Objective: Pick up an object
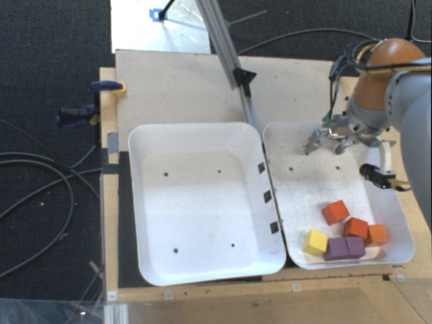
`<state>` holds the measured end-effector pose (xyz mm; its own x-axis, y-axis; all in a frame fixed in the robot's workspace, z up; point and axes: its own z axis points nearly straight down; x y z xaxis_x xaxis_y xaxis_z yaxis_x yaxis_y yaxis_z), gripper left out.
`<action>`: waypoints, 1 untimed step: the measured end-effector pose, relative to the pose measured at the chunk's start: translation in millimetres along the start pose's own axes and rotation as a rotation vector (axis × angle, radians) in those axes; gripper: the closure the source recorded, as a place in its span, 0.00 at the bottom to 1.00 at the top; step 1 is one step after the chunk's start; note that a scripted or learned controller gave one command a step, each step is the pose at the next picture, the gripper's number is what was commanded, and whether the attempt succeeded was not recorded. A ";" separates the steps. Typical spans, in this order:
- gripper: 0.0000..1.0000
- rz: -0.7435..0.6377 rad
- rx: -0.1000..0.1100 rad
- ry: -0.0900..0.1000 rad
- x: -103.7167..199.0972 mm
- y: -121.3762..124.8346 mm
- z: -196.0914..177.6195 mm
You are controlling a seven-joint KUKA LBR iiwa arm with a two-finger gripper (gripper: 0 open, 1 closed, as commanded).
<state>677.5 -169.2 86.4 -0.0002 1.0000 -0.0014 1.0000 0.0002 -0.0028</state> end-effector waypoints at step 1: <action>0.00 0.002 0.001 0.001 -11.9 -81.2 -3.3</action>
